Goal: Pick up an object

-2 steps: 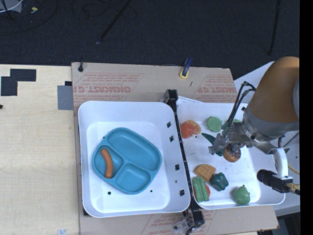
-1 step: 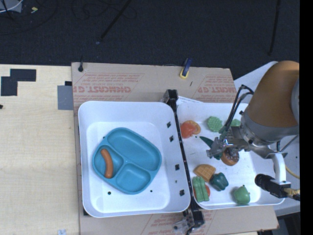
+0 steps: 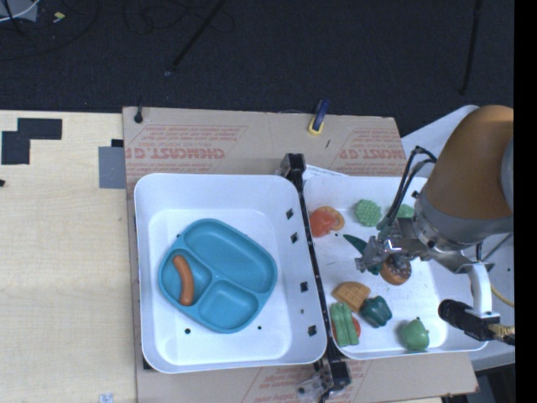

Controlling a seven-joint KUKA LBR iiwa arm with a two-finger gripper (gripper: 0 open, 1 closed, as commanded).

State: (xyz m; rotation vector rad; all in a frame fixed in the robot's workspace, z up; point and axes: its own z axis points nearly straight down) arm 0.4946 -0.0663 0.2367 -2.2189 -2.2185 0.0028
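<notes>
The two-finger gripper hung over a brown rounded toy in the right white bin; its grip state couldn't be told. Descending squarely over that toy would have served best.

The grey arm reaches in over the right edge of the bench, its orange band uppermost and its wrist pointing down and leftward. The claw hangs low, toward the bench's right side, its dark fingers too blurred to read.
</notes>
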